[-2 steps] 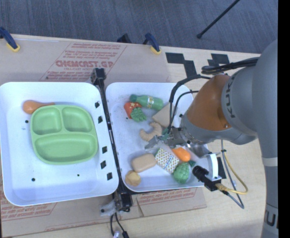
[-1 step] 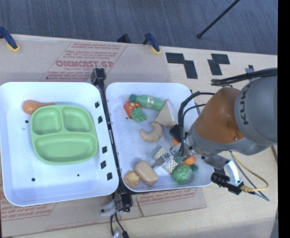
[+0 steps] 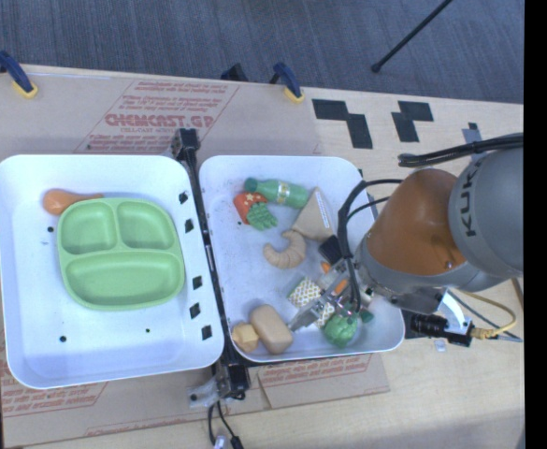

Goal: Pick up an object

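The arm [image 3: 441, 227] reaches in from the right and bends down over the near right corner of the right bin [image 3: 219, 251]; its gripper [image 3: 334, 299] hangs low among the clutter there, and whether it is released, clenched or grasping anything I cannot tell, since the wrist hides most of it.

The likeliest targets lie close around it; a green leafy toy [image 3: 343, 329] sits just beside the gripper on its near side, and a small patterned white piece [image 3: 304, 294] lies just left of it, perhaps touching the metal. Further left along the near wall rest a tan bread roll [image 3: 269, 328] and a smaller yellowish lump [image 3: 244, 336], touching each other. Toward the far side lie a croissant [image 3: 285, 249], a tan wedge [image 3: 312, 215], a green bottle [image 3: 280, 192] and a red and green vegetable [image 3: 255, 211]; these stand well apart from the gripper, so they seem out of play for this try.

The left bin [image 3: 21, 279] holds a green divided plate [image 3: 120, 253] with an orange piece [image 3: 63, 199] at its far left edge.
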Controlling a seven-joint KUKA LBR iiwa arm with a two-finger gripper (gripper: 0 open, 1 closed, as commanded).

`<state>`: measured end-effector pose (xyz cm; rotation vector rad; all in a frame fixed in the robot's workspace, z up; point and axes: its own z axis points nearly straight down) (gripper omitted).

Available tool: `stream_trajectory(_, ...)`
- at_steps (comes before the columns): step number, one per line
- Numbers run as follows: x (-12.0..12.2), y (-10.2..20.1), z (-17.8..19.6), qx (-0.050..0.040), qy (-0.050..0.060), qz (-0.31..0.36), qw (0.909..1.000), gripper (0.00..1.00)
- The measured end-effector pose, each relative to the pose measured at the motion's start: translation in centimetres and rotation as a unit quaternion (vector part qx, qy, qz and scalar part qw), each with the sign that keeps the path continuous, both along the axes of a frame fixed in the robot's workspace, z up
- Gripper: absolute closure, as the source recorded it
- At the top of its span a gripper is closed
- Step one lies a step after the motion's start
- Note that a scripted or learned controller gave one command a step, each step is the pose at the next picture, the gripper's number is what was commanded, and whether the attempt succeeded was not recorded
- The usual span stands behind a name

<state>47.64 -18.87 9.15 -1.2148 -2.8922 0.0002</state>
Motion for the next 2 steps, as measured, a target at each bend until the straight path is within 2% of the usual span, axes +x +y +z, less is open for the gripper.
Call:
stream_trajectory(1,0.1,0.0,1.0,-0.0002,0.000,0.002,1.0000,1.00)
stream_trajectory(2,0.0,6.4,9.2,-0.0009,-0.001,-0.067,0.9977,1.00)
